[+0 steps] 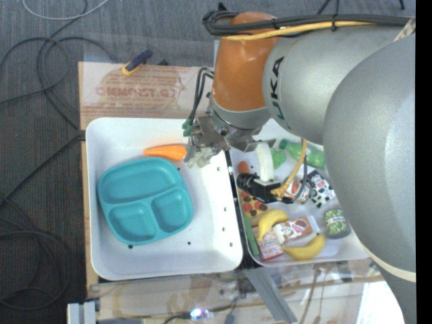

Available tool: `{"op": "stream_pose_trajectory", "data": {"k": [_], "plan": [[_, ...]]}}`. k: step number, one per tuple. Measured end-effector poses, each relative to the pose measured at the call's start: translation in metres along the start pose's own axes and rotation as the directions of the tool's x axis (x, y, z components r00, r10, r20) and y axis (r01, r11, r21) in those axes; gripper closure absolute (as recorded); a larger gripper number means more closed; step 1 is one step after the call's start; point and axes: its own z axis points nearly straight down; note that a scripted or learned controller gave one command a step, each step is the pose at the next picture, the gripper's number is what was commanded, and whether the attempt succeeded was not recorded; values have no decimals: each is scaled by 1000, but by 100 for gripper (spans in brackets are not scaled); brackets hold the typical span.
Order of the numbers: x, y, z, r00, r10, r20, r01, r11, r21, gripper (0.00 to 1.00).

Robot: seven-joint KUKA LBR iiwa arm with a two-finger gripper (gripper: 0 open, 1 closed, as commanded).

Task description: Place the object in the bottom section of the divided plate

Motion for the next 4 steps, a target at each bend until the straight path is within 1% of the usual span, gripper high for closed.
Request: {"op": "stream_pose_trajectory", "data": {"k": [1, 4], "plan": [[30, -17, -14, 994, -106, 5, 106, 994, -21, 100], [30, -19, -28, 994, -106, 6, 106, 994, 9, 100]]}}
